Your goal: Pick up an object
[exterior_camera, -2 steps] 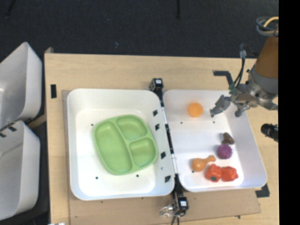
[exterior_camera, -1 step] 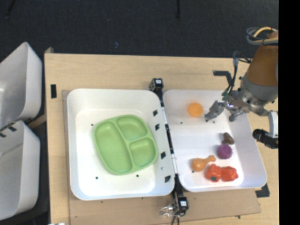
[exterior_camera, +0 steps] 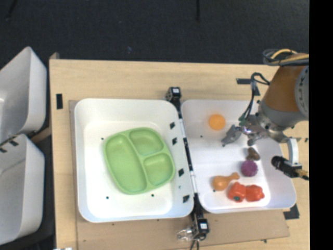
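The right bin (exterior_camera: 205, 202) holds several small items. An orange ball (exterior_camera: 217, 122) lies near its back, and a small brown piece (exterior_camera: 253, 153) sits near the middle. In front of that are a purple lump (exterior_camera: 250, 167), an orange gourd-shaped toy (exterior_camera: 224, 182) and a red pepper (exterior_camera: 245, 192). My gripper (exterior_camera: 240, 136) hangs over the bin's right half, just right of the orange ball and above the brown piece. It is open, with nothing between its fingers (exterior_camera: 230, 136).
In the left bin (exterior_camera: 83, 191) lies a green divided plate (exterior_camera: 138, 160). The ridge between the bins (exterior_camera: 184, 150) runs front to back. The arm with its orange band (exterior_camera: 283, 90) enters over the right bin's far right corner.
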